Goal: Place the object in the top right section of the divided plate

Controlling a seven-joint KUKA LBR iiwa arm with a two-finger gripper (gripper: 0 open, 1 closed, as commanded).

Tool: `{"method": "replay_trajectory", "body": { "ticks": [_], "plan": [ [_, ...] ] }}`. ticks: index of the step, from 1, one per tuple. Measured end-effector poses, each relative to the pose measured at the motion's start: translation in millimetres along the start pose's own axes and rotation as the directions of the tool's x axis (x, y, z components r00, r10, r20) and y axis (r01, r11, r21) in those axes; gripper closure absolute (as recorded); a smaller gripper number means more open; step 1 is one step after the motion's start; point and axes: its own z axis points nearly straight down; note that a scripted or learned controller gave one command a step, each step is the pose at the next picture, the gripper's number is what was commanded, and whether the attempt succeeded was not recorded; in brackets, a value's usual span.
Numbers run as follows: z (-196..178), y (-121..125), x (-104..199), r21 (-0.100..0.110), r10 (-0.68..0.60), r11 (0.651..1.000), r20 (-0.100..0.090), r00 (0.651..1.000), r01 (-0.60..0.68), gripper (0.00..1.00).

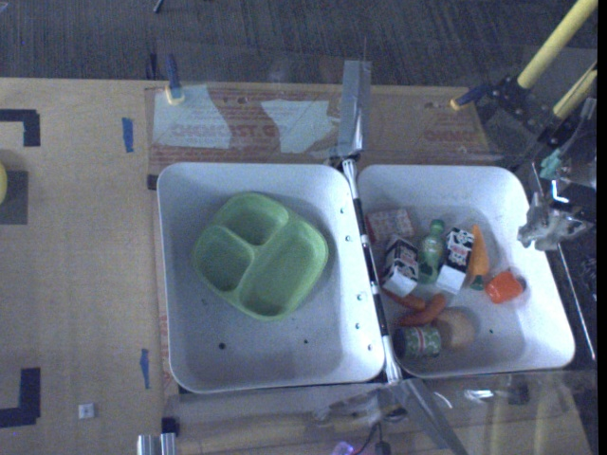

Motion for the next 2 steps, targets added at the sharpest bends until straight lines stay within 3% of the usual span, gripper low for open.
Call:
{"method": "replay_trajectory", "body": {
  "ticks": [1, 2],
  "plan": [
    [0.0, 0.0, 0.0, 0.000, 0.000, 1.000, 0.000, 1.000, 0.000, 0.00],
    [83.7, 14.5, -52.7, 0.002, 0.012, 1.000, -0.001, 1.000, -0.012, 0.00]
  ]
}}
